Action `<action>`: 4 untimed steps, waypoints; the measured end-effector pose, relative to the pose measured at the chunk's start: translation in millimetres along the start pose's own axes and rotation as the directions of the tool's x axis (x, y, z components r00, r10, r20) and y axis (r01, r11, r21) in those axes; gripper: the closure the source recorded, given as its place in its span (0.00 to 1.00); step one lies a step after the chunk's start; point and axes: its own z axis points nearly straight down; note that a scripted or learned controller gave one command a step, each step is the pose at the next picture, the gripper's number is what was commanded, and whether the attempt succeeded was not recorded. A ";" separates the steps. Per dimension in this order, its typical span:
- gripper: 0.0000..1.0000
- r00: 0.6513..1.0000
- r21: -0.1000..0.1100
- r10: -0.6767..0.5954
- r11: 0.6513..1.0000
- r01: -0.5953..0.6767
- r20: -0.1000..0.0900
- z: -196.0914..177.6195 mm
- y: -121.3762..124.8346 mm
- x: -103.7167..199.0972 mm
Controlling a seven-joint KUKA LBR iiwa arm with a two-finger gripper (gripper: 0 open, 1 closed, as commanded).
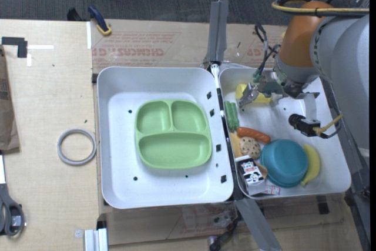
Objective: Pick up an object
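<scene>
End effector (249, 93) sits low in the right bin (336, 144), its tip touching a yellow object (242, 91); I cannot tell its opening. Just below lie a green cucumber-like piece (231, 115), an orange carrot shape (253, 134) and a smooth blue bowl (284, 163). A glossy green divided plate (173, 134) fills the left bin (111, 144).

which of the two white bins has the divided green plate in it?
The left bin. The green three-compartment plate lies flat in its middle; the right bin instead holds the blue bowl and toy food, under the gripper.
</scene>
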 end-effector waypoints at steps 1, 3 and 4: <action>0.00 1.000 0.000 0.000 1.000 0.000 0.000 0.0 0.0 0.0; 0.00 0.994 -0.011 -0.112 0.994 0.112 0.003 -1.6 -138.6 -12.5; 0.00 0.986 -0.007 -0.169 0.986 0.169 0.002 -0.5 -61.7 -1.2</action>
